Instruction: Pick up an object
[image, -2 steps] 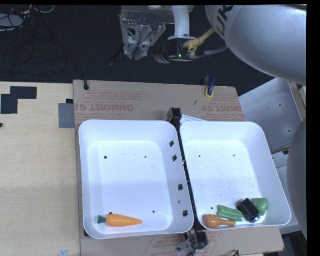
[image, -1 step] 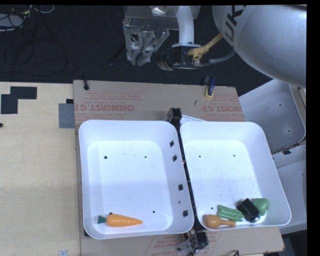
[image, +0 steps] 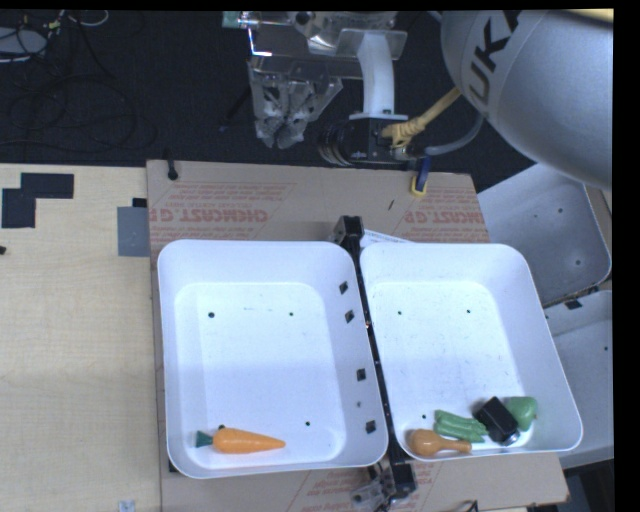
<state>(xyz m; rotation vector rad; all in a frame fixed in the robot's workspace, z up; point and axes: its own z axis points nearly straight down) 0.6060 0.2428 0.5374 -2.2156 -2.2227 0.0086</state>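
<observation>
Counting what lies on the bench (image: 70, 330): two shallow white bins side by side, and five small things shared between them. One sits in the left bin (image: 180, 330), a toy carrot (image: 245, 440), orange with a short green top, lying flat along the near wall towards the near left corner, its tip pointing right. Four crowd the near right corner of the right bin (image: 540, 330): an orange-tan pear-shaped piece (image: 438, 444) with a thin stem end pointing right, against the near wall; a green bean pod (image: 461, 426), ridged, just behind and touching it; a black block (image: 497, 419), tilted, lying across the pod's right end; and a rounded green piece (image: 522, 408) at the block's far right, partly covered by it.

High above the far edge of the bins hangs the gripper (image: 290, 120), its metal fingers pointing down, well apart from every object. Whether those fingers are spread or closed cannot be told; nothing shows between them. The grey arm (image: 540, 80) fills the far right corner.
</observation>
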